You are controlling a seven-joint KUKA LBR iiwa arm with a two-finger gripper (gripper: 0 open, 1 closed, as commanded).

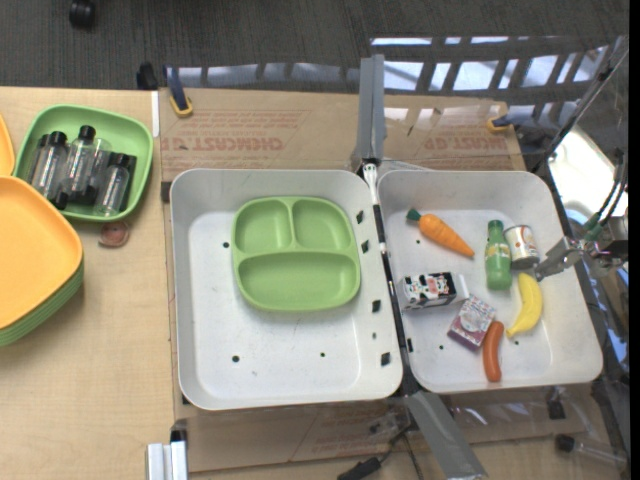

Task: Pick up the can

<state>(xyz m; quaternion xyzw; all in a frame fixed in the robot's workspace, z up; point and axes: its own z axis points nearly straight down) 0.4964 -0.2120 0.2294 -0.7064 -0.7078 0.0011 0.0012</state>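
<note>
Where fingers [548, 261] meet can [520, 243], contact hard to discern.

dark grey carpet [280, 13], wooden table [80, 388], cardboard sheet [260, 133], chair caster [82, 10]

The can [520, 243] looks like shiny metal, its pale end catching light, and it lies just right of the green bottle [497, 256], which has a glossy plastic look. Below the can, the banana [526, 306] shows a smooth, faintly waxy yellow skin. Left of the can, the carrot [444, 233] appears as smooth matt orange plastic. The gripper [548, 262], touching the can's right side, shows dull grey metal. The right bin [575, 363] beneath the can is smooth white plastic with a soft sheen. Far left of the can, the divided green plate [297, 253] looks matt plastic.
</note>
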